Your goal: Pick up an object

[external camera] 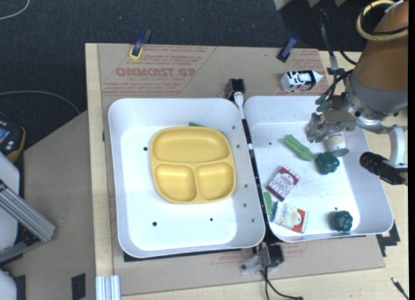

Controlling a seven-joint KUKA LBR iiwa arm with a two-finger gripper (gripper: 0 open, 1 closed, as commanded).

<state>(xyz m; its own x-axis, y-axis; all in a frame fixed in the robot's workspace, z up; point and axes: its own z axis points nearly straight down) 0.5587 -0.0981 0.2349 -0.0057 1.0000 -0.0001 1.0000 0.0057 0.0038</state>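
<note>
Gripper [326, 131], jaw state indeterminate, hovers over right bin [369, 192]. Beside it, 1 green pod [297, 147] lies long axis upper-left to lower-right. 2 green lumps [327, 162], 2 packets [283, 183].

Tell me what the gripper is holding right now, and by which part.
Cannot be told. The gripper hangs over the right bin, above the green pod and a green lump, with nothing visibly between its fingers.
</note>
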